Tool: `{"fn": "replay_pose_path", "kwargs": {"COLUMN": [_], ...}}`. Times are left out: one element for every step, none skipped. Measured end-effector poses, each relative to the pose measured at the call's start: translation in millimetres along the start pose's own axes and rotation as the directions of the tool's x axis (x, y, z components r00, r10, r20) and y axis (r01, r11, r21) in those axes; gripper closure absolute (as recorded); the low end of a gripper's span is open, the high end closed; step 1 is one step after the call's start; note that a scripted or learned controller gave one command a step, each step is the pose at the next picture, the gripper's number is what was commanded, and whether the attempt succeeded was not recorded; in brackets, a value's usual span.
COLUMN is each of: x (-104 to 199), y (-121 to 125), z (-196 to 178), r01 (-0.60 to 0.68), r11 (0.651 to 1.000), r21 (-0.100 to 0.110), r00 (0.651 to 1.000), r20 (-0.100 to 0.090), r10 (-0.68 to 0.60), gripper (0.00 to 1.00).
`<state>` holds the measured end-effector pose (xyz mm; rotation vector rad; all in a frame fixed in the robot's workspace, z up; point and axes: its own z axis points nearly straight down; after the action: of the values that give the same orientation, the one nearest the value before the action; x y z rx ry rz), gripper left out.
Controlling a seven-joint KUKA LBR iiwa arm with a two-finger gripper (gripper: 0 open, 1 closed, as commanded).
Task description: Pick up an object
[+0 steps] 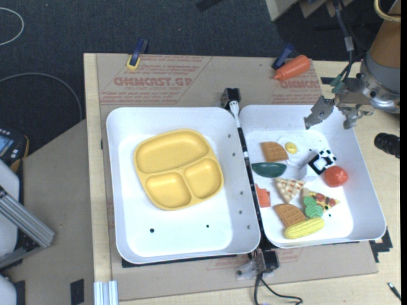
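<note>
Nearest, a yellow plastic corn cob (304, 228) lies among toy foods in the right white bin (362, 170). Above its far edge the tool (334, 114) hovers spread wide, empty; descending onto something comes next.

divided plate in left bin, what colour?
Yellow. The divided plate shows plainly in the camera view.

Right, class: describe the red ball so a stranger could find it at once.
Start at the right-hand shallow white bin, the one holding toy food. Look along its right side, just below the black-and-white checked cube. The round red plastic ball lies there, the only plain red sphere among flat or long pieces.
</note>
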<state>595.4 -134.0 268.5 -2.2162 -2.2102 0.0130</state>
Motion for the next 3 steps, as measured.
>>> {"fn": "replay_pose_path", "kwargs": {"x": [0,-2,-4], "y": [2,1,7], "z": [-7,56,117], "r01": [0.002,0.002,0.003], "r11": [1.000,1.000,1.000], "r21": [-0.013,-0.007,-0.006], "r00": [1.000,1.000,1.000], "r20": [0.002,0.001,0.001], "r10": [-0.002,-0.002,-0.003], "gripper": [0.00,0.00,0.00]}}
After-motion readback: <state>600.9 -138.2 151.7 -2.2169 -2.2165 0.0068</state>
